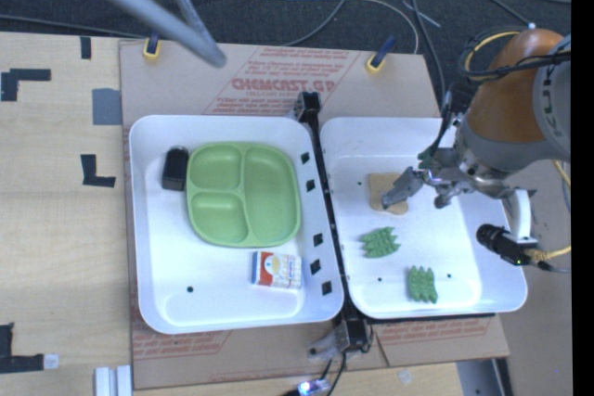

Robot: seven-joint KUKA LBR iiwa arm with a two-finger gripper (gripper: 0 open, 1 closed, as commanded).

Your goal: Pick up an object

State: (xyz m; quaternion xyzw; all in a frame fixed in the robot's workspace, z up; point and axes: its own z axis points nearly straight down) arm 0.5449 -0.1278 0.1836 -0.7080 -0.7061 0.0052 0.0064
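the jaws [401,196] hang low in the right bin [464,292], right at the edge of a tan, flat piece [383,190] that lies near the bin's upper left; how far apart the jaws stand cannot be told from this slanted view, and nothing can be seen held between them. the tan piece is the nearest candidate for the pick, lying flat on the bin floor, partly covered by the dark tip of the tool. it looks thin, so a good grasp probably means coming straight down with the jaws spread across its narrower side and pressing close to the floor before closing; a shallow or off-centre close would likely slide off its edge.

below it, apart from it, lie two green leafy pieces: one [380,243] near the bin's middle, another [421,284] nearer the front wall. either would be an easier, bulkier target if the tan piece slips.

the grey arm [506,107] with its orange band reaches in from the right. across the divider, the left bin [148,292] carries a green divided tray [244,194], a black block [174,169] touching the tray's left side, and a small carton [276,271] just below the tray. both bins sit on cardboard on the counter [56,246].
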